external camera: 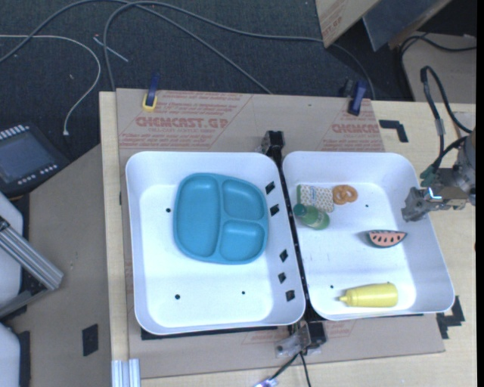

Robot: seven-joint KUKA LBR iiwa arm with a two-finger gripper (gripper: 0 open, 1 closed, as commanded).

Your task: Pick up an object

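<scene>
The right bin (423,264) holds a watermelon slice toy (386,238), a yellow bottle (370,295) lying on its side near the front, an orange ring (345,195), a dotted pale packet (315,198) and a green item (311,218). My gripper (420,202) hangs over that bin's right rim, up and to the right of the watermelon slice and apart from it. I see nothing held in it.
A blue divided plate (221,218) lies in the left bin (151,287). A dark divider with clips (284,227) runs between the bins. Cables (439,106) hang behind the arm at the right, and a cardboard box (340,19) sits at the back.
</scene>
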